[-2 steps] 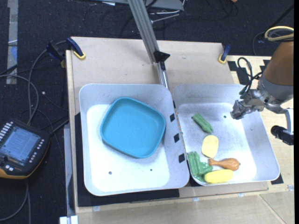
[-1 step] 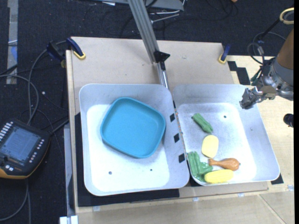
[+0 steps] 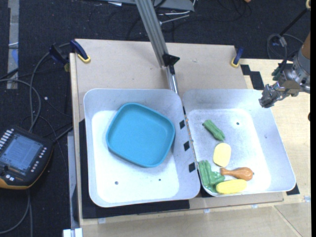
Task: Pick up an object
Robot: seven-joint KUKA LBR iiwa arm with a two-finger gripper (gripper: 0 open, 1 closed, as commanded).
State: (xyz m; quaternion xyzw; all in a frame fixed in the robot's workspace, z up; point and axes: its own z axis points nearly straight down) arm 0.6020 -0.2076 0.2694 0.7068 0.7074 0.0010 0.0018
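Two shallow white bins sit side by side on the tabletop (image 3: 148,63). The left bin (image 3: 98,181) holds a blue square plate (image 3: 140,135), lying flat and slightly turned. The right bin (image 3: 271,147) holds five toy food items: a green pickle (image 3: 213,129) near the bin's middle, a pale yellow oval piece (image 3: 222,154) just below it, a brown drumstick (image 3: 238,172) beside that, a yellow piece (image 3: 231,186) at the near edge, touching or nearly touching the drumstick, and a green leafy piece (image 3: 207,176) against the left wall. The lower four items are clustered close together; the pickle lies somewhat apart.

A grey metal pole (image 3: 155,28) slants down from the top of the view to the junction between the bins. A teach pendant (image 3: 19,157) rests on the dark floor at left, with cables nearby.

The pincer (image 3: 269,97) hangs over the right bin's far right corner, well apart from every item, with nothing between its fingers. Whether it is wide or narrow cannot be told. The wrist enters from the right edge.
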